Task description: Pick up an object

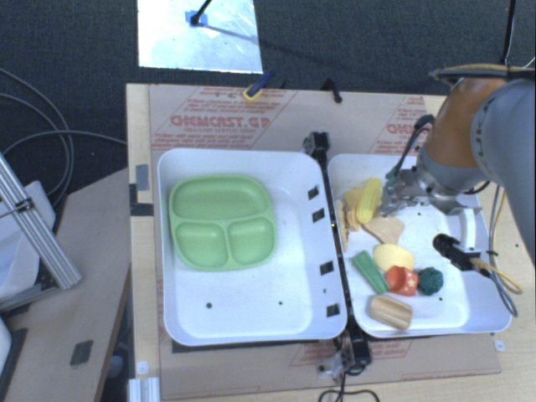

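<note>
two shallow white bins are seen from above, side by side. a green divided tray (pixel 221 222) lies in the left bin (pixel 251 308). toy food is clustered in the right bin (pixel 469 308): a yellow corn cob (pixel 367 201), its long axis running up and down and tilted slightly, a green stick (pixel 369 271), a tomato (pixel 401 280), broccoli (pixel 430 280) and a bread roll (pixel 391 311). the gripper (pixel 395 193) is lowered just right of the corn; whether the claw is released or clenched cannot be told.
</note>
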